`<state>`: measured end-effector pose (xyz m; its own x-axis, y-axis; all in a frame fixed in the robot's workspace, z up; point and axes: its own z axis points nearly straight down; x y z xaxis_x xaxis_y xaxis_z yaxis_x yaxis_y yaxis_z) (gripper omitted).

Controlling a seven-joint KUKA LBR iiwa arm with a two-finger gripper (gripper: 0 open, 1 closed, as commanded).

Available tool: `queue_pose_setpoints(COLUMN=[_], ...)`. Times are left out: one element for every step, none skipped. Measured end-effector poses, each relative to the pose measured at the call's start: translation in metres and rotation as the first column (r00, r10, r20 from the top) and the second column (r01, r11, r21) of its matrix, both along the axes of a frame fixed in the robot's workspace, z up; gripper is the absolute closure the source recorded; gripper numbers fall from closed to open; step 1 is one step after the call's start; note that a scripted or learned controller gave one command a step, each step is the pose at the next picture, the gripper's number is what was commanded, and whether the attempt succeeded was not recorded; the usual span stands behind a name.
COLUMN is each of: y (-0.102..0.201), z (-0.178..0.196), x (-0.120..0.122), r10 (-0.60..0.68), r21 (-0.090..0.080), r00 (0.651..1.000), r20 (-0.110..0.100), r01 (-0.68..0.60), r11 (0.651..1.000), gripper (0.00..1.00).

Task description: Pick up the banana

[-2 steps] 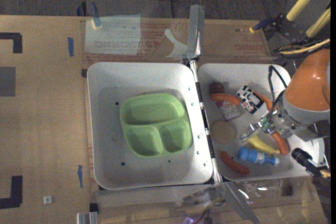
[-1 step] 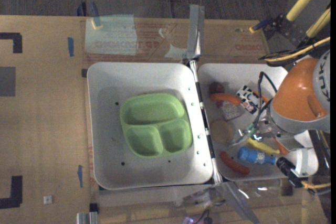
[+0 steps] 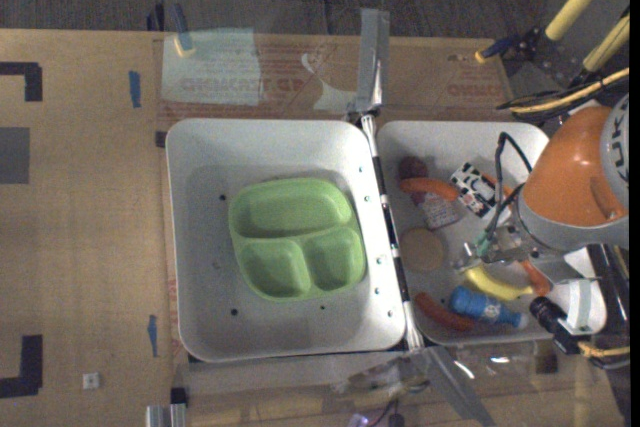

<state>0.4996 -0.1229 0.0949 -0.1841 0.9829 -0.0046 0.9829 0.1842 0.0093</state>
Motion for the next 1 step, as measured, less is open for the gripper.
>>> queue_pose_setpoints(y=[0.0538], z=[0.1305], x=[0.0662], r10=[0.035], r21=[0.002], r00=[0.999], r20=[-0.01], r01=[-0.035], r11=[0.999], gripper=[1.0])
